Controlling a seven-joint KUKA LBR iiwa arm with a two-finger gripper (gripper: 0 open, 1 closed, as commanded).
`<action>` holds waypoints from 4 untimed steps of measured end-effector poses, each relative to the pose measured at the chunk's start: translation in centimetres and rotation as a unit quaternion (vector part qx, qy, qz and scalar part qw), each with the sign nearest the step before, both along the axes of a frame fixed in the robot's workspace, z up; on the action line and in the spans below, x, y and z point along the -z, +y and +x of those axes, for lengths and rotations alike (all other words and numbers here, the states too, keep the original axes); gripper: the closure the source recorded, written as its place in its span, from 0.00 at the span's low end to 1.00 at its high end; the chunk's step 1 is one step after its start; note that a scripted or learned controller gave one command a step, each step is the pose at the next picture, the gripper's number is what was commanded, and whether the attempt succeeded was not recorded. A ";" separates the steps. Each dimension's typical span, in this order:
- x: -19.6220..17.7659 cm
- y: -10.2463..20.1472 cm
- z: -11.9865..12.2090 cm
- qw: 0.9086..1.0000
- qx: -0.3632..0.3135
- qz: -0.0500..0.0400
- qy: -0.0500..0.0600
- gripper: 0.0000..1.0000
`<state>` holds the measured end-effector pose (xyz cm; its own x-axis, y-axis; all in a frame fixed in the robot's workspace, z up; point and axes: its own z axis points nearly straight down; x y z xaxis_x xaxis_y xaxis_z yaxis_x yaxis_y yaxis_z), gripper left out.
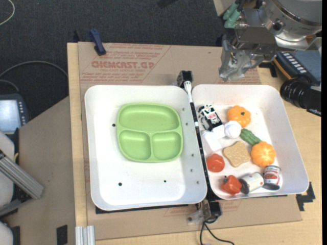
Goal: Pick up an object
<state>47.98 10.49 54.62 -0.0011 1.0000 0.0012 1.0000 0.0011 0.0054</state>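
Camera view: the gripper (236, 68) hangs above the bench just past the far rim of the right bin (291, 152), over cardboard rather than over the toys.
Targets: all lie in the right bin; the left bin (97, 152) carries a green tray (149, 131).
Nearest picks: a black-and-white cow toy (209, 116) near the divider, an orange (238, 116) just beside it, a white piece (225, 132) touching the cluster below.
Other items: toast (237, 153), a second orange (262, 153), a green pickle (250, 137), a tomato (215, 162), a red pepper (231, 184), two small cans (272, 177) at the near edge.
Doing it well: I would choose an item with open space on two sides; the orange near the far rim looks best, round and fairly free. Centre over it, descend straight, and avoid the packed middle where neighbours would block a finger.
Fingers: two pale tips (227, 71) point down, seemingly a narrow gap apart, with nothing between them and touching nothing.
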 end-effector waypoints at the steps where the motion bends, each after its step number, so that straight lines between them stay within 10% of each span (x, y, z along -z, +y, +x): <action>1: 1.2 6.7 0.6 1.000 -0.003 0.000 0.004 1.00; 2: 0.0 6.4 0.7 1.000 0.000 0.000 0.001 1.00; 3: 19.2 4.2 -0.3 1.000 0.002 -0.004 0.012 1.00; 4: 17.2 4.4 0.0 1.000 0.001 0.000 0.002 1.00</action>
<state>47.96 14.93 37.38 0.0016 1.0000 0.0011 1.0000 -0.0017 0.0023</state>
